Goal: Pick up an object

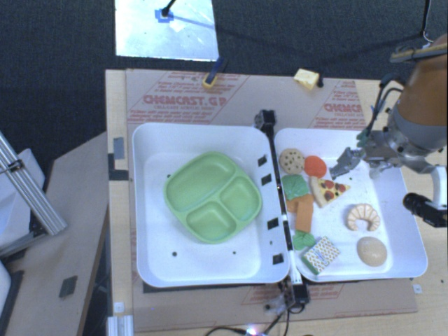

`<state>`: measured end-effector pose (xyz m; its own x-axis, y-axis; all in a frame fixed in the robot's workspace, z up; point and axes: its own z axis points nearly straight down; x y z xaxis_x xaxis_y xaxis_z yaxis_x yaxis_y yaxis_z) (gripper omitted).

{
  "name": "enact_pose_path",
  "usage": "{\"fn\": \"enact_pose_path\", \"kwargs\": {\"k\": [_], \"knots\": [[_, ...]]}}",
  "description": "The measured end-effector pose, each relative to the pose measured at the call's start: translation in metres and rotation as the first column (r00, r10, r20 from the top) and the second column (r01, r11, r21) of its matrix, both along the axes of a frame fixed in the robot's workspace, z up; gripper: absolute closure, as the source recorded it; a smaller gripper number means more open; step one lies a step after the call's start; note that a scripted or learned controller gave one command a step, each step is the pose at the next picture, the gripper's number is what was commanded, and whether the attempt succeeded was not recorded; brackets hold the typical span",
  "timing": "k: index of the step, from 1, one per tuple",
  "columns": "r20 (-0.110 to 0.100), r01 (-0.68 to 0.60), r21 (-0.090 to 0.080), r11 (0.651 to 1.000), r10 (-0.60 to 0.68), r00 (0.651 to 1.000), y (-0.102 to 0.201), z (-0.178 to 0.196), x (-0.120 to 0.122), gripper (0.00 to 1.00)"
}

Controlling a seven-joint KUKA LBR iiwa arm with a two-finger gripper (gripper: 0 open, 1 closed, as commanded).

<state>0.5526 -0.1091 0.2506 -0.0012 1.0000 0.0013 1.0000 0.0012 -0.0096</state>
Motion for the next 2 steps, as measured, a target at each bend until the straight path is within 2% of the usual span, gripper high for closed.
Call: {"fn": "enact_pose_path", "kwargs": {"k": [1, 2], "knots": [[0.011, -0.002, -0.001, 1.0, 0.002, 1.0, 0.0, 0.006, 0.002, 0.0], [0.008, 0.0, -0.001, 1.0, 0.0, 1.0, -0.004, -0.039, 0.007, 0.0]]}}
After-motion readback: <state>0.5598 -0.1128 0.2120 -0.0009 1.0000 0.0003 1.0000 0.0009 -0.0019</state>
